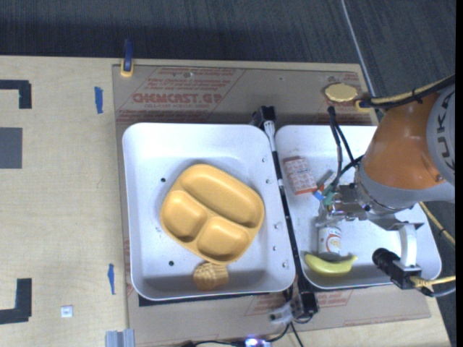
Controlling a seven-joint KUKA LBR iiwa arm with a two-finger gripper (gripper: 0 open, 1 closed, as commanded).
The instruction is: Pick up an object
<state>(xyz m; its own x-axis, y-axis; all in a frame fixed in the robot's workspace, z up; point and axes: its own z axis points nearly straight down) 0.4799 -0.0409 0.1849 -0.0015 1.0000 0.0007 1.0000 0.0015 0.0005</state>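
We are in the approach step: our end effector [334, 212] hangs over the right bin [427, 270], above a small bottle [330, 238] beside the banana [329, 264]. Its state we cannot tell; next, probably, a straight descent.

Arm [409, 154] reaching in from right, wrist lowered.
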